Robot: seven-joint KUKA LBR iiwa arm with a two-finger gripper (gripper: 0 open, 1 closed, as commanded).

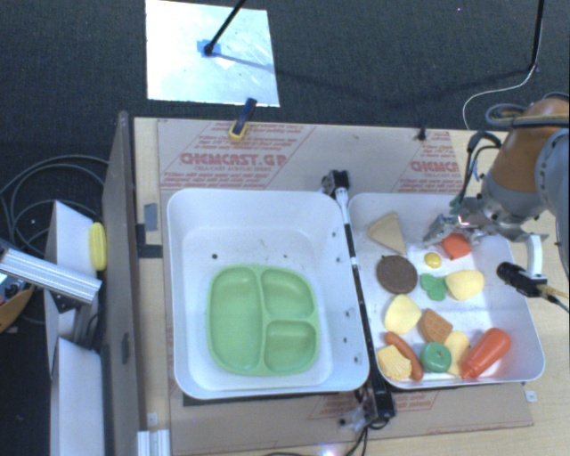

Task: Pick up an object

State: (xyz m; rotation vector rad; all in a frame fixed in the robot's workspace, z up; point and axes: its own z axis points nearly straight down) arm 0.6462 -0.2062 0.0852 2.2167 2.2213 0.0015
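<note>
Camera view puts my end effector (456, 233) low over the orange-red piece (456, 246); grip state unclear, next comes closing and lifting.

The floor (71, 71) is dark, like a rough black carpet. A shiny silver sheet (212, 52) lies flat on it near the top, and light bounces off it. A thin black stick (224, 27) leans across that sheet. The tabletop (267, 147) is a brown board with red letters printed on it. A small yellow and blue clip (240, 120) sits at its far edge. On the left, black cables (36, 191) curl on the floor. Beside them stands a white box (76, 356) with a yellow handle (96, 247) near it. A silver metal bar (49, 274) pokes in from the left. A thin white wire (508, 85) loops at the top right.
</note>
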